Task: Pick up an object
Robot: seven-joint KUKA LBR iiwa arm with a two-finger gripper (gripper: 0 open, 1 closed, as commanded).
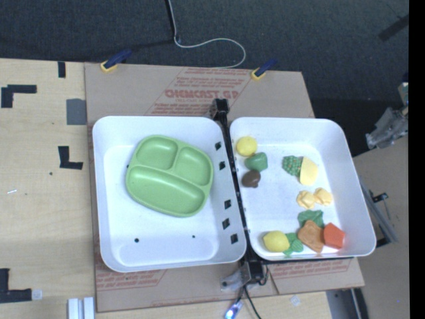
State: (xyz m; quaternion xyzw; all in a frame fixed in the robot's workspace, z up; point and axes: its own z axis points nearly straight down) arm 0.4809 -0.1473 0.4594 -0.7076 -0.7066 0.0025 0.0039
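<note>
Sitting on the counter (133, 85) were two shallow white bins side by side, and as far as the view showed, the pick had not yet begun. The left bin (109, 244) held a green divided plate (170, 175), lying flat and a little toward the far side. The right bin (345, 151) held all the small pieces, any of which could serve as the object to pick up. Close to the shared wall lay a yellow ball (246, 145), a green piece (257, 161) just below it and a brown piece (250, 178) touching or nearly touching that. Further right sat a green leafy piece (290, 164) against a pale yellow wedge (309, 171), with pale yellow lumps (314, 197) below them. Along the near wall a yellow lemon-like piece (276, 240), an orange-brown piece (310, 235) and a red block (333, 236) were crowded together with bits of green.

Some grey hardware showed at the right edge of the view, well apart from the bins, but whether it was the end effector, and whether that was apart or together, could not be told. Nothing looked lifted; every piece rested on the bin floor. By that reading, the whole task remained: approach, descent, grasp and lift.
</note>
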